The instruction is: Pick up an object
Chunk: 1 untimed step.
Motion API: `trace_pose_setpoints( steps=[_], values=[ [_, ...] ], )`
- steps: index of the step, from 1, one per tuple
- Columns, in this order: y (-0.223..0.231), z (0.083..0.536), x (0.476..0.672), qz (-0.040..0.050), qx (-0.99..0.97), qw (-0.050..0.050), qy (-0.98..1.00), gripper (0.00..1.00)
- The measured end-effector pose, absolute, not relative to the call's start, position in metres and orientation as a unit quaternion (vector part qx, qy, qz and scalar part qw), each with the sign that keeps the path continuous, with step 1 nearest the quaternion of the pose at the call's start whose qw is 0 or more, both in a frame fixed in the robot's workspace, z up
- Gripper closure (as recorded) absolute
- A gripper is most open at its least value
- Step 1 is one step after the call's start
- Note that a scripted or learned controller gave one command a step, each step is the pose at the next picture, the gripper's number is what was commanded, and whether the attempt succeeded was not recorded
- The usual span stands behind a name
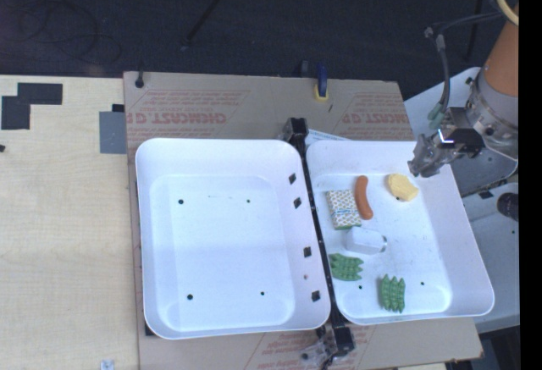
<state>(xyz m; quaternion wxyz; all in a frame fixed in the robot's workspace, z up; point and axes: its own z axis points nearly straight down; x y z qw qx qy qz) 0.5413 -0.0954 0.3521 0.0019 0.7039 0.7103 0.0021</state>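
The right bin (457, 275) holds several small objects. A yellow lemon-like piece (402, 187) lies near its upper right. An orange sausage-shaped piece (363, 196) lies beside a small patterned box (343, 208). A white block (367, 240) sits below them. Two green pieces lie lower down, one (345, 267) by the bin's left wall and one (390, 292) near the front. My gripper (423, 163) hangs over the bin's upper right edge, just up and right of the yellow piece, with nothing seen in it.
The left bin (161, 190) lies beside the right one on a brown cardboard sheet (220, 110). A black clip strip (306, 229) joins the two bins. Light wooden bench (59, 224) spreads to the left. Cables trail from the arm at right.
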Motion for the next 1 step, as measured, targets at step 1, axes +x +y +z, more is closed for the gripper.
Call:
trace_pose_setpoints(
  steps=[1],
  values=[
    [-0.0406,0.3992,0.4735,0.0002,0.705,-0.001,0.709,1.00]
  ],
)
